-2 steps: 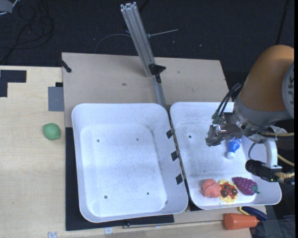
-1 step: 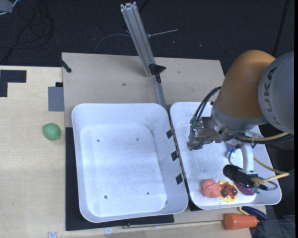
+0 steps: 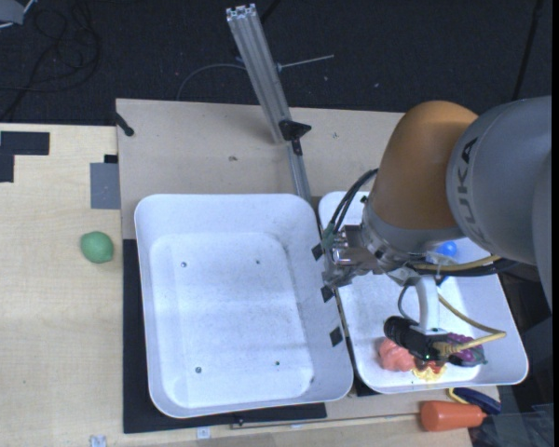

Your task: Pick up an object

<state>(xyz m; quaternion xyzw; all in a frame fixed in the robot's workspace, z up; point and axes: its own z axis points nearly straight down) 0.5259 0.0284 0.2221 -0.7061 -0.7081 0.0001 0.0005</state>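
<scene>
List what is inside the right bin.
In the right bin: a pink lump near the front, a purple bit and a yellow bit beside it, something blue further back. The arm covers the bin's middle and back; whatever lies there is hidden.

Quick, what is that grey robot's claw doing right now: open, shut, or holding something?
The gripper: cannot be told; it hangs over the right shallow white bin.

L bin & R bin sit side by side on bench, w/ ball on bench well L of L bin, arm over R bin, lump in R bin's front part, tapered toy just in front of R bin, metal bar behind both.
</scene>
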